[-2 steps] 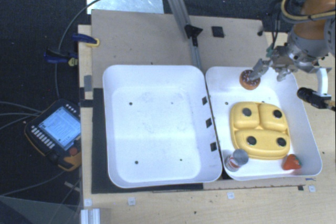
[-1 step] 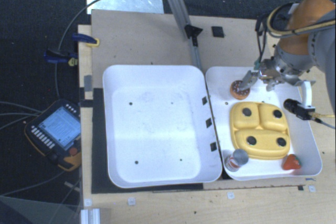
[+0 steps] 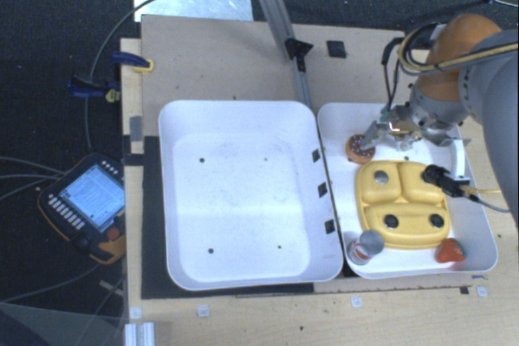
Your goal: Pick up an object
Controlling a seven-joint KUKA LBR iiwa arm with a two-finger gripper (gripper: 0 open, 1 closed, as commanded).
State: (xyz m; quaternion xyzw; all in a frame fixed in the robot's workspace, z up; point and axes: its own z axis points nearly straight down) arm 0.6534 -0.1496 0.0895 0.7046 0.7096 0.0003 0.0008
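One fixed camera hung high above the surface (image 3: 235,61), tilted down at a slant. It stood well back, taking in both white bins (image 3: 243,198) side by side, the dark floor (image 3: 57,12) around them, and the arm (image 3: 486,77) entering from the right.

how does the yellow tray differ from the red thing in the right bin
The yellow tray is far larger than the red thing. The tray is pale yellow with hollows and dark holes; the red thing is plain. The tray sits mid-bin, the red thing in the near right corner. Both lie in the right bin.
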